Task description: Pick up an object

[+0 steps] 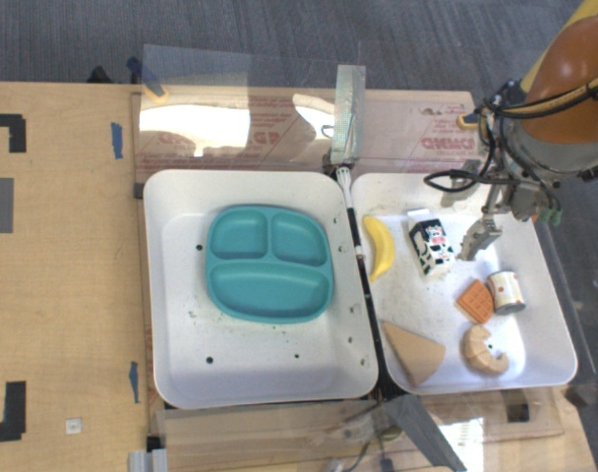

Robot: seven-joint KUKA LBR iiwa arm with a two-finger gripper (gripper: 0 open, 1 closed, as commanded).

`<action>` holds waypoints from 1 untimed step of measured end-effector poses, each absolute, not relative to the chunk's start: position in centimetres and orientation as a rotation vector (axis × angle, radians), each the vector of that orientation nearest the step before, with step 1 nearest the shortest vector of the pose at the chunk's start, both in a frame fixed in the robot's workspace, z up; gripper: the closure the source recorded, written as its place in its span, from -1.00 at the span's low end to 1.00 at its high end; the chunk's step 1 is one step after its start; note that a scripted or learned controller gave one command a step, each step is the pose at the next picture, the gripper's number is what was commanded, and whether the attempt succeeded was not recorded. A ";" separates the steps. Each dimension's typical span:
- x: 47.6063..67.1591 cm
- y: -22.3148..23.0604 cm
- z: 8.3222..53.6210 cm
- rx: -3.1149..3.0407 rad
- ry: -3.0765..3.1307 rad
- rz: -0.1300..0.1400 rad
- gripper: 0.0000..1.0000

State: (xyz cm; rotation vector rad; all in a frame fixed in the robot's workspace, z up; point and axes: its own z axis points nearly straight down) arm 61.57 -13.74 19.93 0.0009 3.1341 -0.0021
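The right bin (409, 298) holds several small objects. A yellow banana (381, 247) lies along its left wall. Right of the banana lies a black-and-white patterned toy (430, 245). My gripper (476, 239) hangs low over the bin just right of that toy, above an orange waffle-textured piece (476, 301) and a small pale cylinder (506, 291). Nothing shows held in it. A wooden bitten-ring shape (486, 350) and a tan wedge (415, 352) lie near the front wall.
A teal divided plate (270, 264) sits in the middle of the left bin (171, 293). A clear upright panel (347, 116) stands behind the bins. The arm (565, 57) and its cables come in from the upper right.
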 end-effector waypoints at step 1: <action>61.4 -11.2 10.5 -0.066 3.127 -0.001 -1.00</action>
